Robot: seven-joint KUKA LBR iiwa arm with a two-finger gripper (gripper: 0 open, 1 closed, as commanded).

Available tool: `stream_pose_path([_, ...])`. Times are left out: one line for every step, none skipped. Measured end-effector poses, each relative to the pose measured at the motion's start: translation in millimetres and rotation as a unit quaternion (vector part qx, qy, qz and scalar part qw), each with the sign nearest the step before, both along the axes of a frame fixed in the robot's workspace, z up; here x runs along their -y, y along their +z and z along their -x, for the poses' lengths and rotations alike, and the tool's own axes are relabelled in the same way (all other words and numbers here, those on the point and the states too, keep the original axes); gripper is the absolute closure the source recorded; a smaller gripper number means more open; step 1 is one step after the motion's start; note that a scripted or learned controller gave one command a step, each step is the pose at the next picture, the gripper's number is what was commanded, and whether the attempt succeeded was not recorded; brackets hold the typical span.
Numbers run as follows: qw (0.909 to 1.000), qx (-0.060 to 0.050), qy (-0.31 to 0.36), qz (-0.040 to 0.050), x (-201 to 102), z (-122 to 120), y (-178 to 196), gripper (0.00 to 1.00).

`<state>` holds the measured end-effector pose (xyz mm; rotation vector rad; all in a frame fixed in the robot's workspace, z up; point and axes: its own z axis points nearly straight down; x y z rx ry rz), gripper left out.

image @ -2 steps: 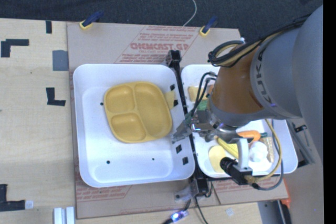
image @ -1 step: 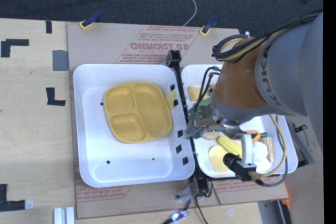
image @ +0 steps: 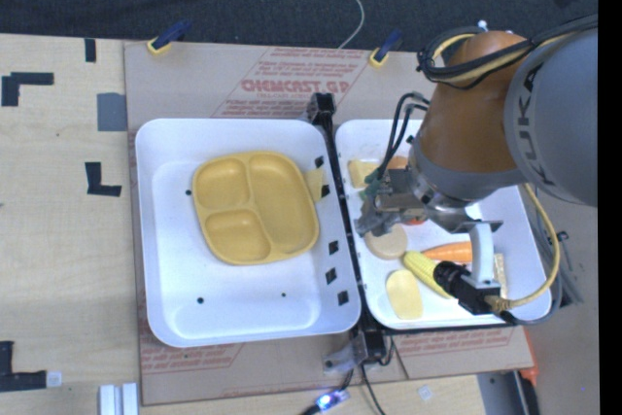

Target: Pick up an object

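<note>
Camera view from above puts my gripper (image: 381, 214) low over the left part of the right bin (image: 520, 306), down among the play food. I cannot tell from this slant what state the gripper is in, because the wrist and its cables cover it.

Right beneath the tool sits a pale round piece (image: 386, 243), and from what I see the gripper is just above or touching it; I cannot say which. Just beside that lies a yellow corn cob (image: 420, 266) with an orange carrot (image: 450, 252) behind it, and a pale yellow slice (image: 404, 294) rests near the front wall. Another small yellowish piece (image: 361, 172) sits near the back of the bin, beside the divider.

Further out, the left bin (image: 165, 306) carries a yellow divided plate (image: 255, 206), well apart from the arm (image: 486, 126).

My reading is that the pick is not done: nothing is visibly raised and every piece lies on the bin floor. The approach looks made; closing on something and lifting it clear is what remains.
</note>
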<state>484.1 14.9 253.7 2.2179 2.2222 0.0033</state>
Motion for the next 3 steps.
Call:
stream_pose_path([1.0,-0.003,0.0,0.0003,0.1,0.7,-3.6,0.0])
stream_pose_path([1.0,-0.003,0.0,0.0004,-0.2,0.7,6.1,1.0])
stream_pose_path([1.0,-0.004,0.0,0.0005,-0.3,0.8,5.6,0.0])
